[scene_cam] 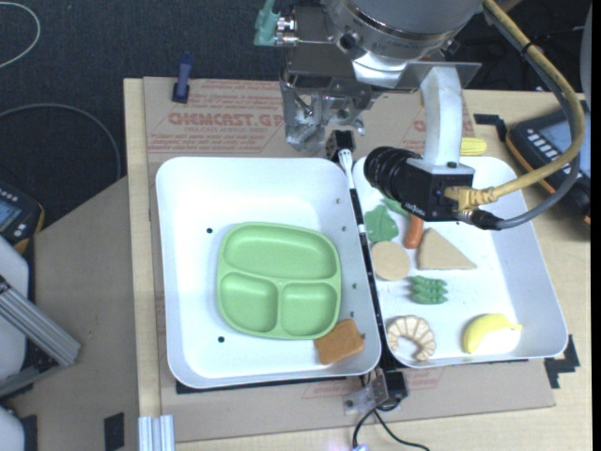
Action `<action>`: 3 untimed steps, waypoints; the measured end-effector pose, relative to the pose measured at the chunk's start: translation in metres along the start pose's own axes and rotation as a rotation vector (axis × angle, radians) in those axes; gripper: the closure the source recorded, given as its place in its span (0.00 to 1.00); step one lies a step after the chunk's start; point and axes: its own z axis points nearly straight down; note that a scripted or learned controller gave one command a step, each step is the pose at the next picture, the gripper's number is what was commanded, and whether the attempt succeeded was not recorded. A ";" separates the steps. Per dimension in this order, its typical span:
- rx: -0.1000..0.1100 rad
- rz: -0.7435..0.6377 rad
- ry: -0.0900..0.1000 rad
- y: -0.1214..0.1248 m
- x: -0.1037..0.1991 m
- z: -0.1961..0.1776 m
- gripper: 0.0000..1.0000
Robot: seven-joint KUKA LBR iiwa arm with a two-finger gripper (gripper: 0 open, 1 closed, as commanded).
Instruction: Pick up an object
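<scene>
My gripper (321, 128) hangs under the grey arm, above the far rim of the left bin (178, 252), near the divider between the bins. Nothing shows in it. In the left bin lie a green divided plate (279, 280) and a brown chunk (338, 344) at the near right corner. The right bin (540, 289) holds a green leafy piece (380, 224), an orange carrot (414, 233), a tan round piece (390, 261), a tan wedge (443, 252), a green broccoli (428, 291), a striped shrimp-like piece (411, 336) and a yellow lemon (488, 334).
A black cylinder (408, 184) on a white bracket (443, 111), with a yellow cable, overhangs the far part of the right bin. A yellow item (473, 146) peeks out behind it. A blue clip (182, 78) lies on the cardboard at the far left.
</scene>
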 end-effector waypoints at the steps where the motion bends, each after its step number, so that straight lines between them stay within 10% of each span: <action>1: 0.004 0.006 -0.002 0.014 -0.029 0.012 1.00; 3: 0.004 -0.002 -0.001 -0.001 0.001 0.011 1.00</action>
